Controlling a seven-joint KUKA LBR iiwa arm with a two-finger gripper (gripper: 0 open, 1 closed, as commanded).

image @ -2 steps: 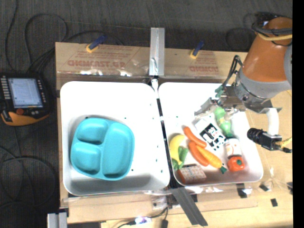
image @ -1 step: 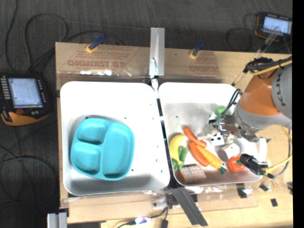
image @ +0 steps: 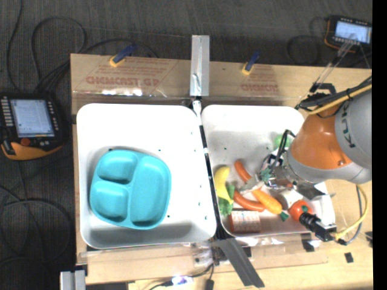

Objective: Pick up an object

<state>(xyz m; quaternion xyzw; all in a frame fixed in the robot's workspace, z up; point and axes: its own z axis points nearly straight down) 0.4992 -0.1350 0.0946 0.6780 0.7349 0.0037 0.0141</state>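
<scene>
Hand (image: 271,173) (grip unclear, I cannot tell) hovers over glossy tapered carrots (image: 266,199).

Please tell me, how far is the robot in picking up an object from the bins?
Done: the arm has reached into the right bin, and its hand sits low over the pile of toy food, near an orange carrot. In hand: nothing can be seen between its fingers, so no grasp is confirmed. Left: closing on one item and lifting it. The turquoise divided plate lies untouched in the left bin.
</scene>
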